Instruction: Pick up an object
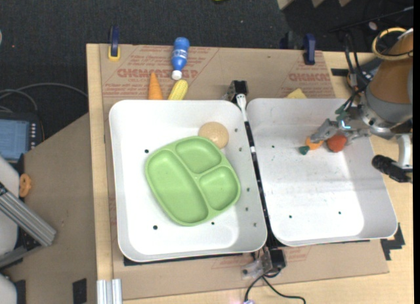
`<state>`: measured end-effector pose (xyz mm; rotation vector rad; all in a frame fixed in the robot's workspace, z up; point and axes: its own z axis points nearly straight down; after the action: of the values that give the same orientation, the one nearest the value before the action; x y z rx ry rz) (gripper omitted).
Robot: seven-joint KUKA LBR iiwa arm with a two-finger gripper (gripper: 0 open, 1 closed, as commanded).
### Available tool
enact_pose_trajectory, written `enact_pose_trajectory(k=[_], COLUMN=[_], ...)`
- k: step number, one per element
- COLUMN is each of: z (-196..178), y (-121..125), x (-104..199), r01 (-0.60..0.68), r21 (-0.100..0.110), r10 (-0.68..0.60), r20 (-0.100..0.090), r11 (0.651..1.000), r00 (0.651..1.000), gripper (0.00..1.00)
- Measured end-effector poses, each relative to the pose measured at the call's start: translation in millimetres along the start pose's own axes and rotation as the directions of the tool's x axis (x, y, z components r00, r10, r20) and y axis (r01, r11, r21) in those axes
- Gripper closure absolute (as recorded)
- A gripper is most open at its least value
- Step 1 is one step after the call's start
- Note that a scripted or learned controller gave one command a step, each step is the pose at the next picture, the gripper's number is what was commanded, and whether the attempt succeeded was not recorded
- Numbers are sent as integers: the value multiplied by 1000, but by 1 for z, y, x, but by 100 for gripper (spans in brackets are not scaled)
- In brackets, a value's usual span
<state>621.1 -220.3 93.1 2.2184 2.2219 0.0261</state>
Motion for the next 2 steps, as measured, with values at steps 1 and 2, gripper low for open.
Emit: enact_pose_trajectory(k=[1, 2], z=[-12, -11], y=[2, 1], x=[-1, 0], r01=[4, 4], r21=[-4, 0], r10=[-4, -4], r20=[11, 7], r11=[1000, 1000], r00=[1000, 1000], gripper=[100, 0])
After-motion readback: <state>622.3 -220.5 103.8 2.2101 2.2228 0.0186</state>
